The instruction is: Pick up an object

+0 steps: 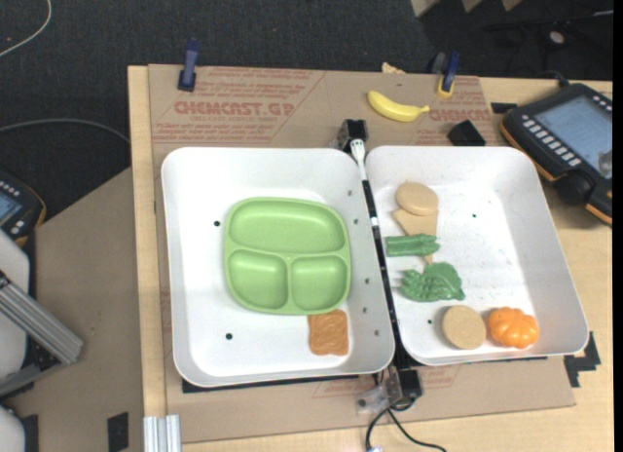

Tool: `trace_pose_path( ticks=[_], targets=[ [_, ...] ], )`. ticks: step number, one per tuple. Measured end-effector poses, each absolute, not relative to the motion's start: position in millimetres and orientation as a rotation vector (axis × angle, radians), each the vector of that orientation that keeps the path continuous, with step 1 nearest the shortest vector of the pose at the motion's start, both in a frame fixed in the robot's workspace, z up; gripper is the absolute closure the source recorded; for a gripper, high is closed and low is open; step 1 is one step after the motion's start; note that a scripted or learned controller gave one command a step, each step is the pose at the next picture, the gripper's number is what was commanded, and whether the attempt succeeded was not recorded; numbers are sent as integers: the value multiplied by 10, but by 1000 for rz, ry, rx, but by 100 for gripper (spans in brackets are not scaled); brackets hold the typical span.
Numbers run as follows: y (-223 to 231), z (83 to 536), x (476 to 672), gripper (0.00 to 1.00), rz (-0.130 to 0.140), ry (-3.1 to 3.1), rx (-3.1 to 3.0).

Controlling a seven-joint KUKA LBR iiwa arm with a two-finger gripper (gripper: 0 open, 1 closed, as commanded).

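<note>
Resting on cardboard sheet (243, 99) | two white bins (195, 245) | dark carpet (146, 12)

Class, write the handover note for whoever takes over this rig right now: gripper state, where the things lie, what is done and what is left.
Left bin: green tray in the middle, brown waffle piece just below it.
Right bin: two tan discs, green bean, green leaf, orange pumpkin.
Banana lies on the board behind the bins, outside both.
Done: nothing lifted; everything rests flat.
Left: pick up one object.
</note>
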State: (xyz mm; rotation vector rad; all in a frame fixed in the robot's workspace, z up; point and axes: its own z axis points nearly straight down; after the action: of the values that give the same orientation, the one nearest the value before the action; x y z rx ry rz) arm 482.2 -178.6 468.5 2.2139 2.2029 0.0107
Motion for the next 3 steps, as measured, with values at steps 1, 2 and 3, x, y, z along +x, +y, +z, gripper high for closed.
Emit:
trace_pose_path(
  ticks=[1,2,3],
  targets=[
    [-1750,4712,4832,100,3,2216,2215],
    [-1947,4184,4787,100,-5,2221,2228],
    [-1019,5431,4802,100,18,2224,2200]
  ],
)
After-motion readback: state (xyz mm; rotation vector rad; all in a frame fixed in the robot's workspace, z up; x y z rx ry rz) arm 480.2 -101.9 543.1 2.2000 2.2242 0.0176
